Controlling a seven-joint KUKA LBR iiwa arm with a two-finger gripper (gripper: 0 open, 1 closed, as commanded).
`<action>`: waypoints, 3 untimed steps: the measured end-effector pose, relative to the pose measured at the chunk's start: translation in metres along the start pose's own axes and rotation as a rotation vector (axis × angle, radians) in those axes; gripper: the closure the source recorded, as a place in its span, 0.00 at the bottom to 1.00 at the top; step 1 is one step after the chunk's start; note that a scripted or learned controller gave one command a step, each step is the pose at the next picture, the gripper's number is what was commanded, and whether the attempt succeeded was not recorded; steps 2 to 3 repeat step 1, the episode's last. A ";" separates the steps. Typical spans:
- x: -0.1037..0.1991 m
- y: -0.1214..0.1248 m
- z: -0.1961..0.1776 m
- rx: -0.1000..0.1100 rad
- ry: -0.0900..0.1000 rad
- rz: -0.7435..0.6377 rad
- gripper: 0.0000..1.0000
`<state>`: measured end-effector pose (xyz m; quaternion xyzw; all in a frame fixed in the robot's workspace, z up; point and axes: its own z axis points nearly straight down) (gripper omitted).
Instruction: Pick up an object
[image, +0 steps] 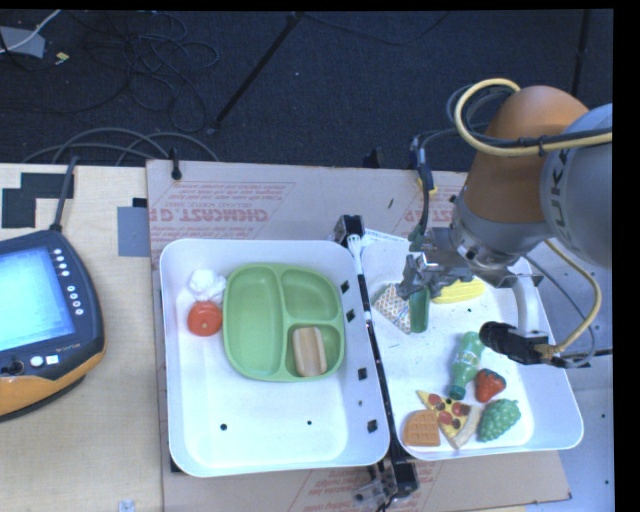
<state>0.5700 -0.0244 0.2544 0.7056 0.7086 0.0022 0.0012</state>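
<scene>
Two bins — the gripper hangs near the right bin's left wall, its fingers pinching a dark green object.

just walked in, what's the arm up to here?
The grey KUKA arm reaches in from the right, and its two-finger gripper is down in the right white bin, over a dark green upright object near a yellow toy. Whether it has a grip is unclear. A green toy bottle, red strawberry, green grapes and pizza slice lie nearby. The left white bin holds a green divided plate.
</scene>
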 end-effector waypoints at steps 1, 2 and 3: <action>0.025 -0.051 -0.107 -0.002 0.001 0.001 1.00; 0.025 -0.051 -0.107 -0.002 0.001 0.001 1.00; 0.025 -0.051 -0.107 -0.002 0.001 0.001 1.00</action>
